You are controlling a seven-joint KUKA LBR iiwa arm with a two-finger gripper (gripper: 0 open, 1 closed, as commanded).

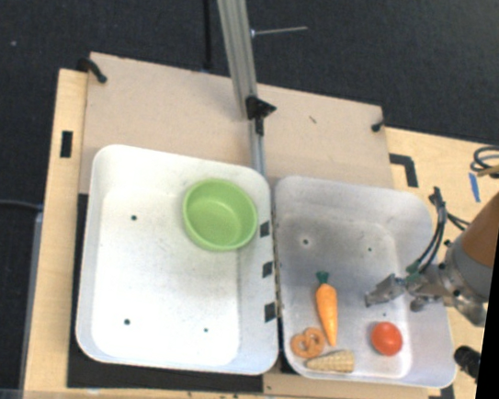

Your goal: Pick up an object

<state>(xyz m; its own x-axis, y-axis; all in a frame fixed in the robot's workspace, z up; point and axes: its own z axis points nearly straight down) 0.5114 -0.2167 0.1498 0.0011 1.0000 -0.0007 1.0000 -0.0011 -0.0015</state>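
Note:
The right bin (322, 214) holds an orange carrot (327, 311) with a green top, a red tomato (386, 338), a brown pretzel (307, 342) and a tan corn-like piece (330, 360), all near its front. My gripper (395, 298) hangs over the right part of this bin, just behind the tomato and to the right of the carrot. Its fingers stand spread apart with nothing between them. The arm's orange band (484, 229) shows at the right edge.
A green bowl (219, 215) sits at the back of the left bin (121, 314). A grey metal rail (240, 44) slants down from the top to the gap between the bins. Cables (431, 240) hang beside the wrist.

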